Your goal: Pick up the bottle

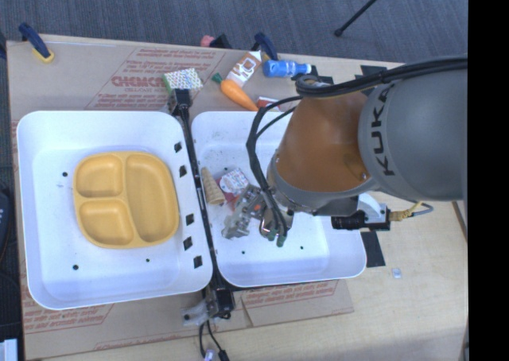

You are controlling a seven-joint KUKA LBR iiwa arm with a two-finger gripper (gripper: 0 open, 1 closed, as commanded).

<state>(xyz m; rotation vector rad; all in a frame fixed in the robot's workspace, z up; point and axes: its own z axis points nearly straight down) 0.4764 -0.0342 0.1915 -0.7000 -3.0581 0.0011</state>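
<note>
We see the hand [270, 220] low in the right bin [342, 260], over a small pile of things [238, 208], likely to grab 1. We cannot tell its grip. A blue bottle [285, 69] lies on the bench [413, 304] behind that bin.

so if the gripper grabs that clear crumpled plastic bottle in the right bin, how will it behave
The clear crumpled plastic bottle looks thin-walled and already dented, so it will probably squash under the gripper. Likely light. Its uneven shape may make it slip or twist.
</note>
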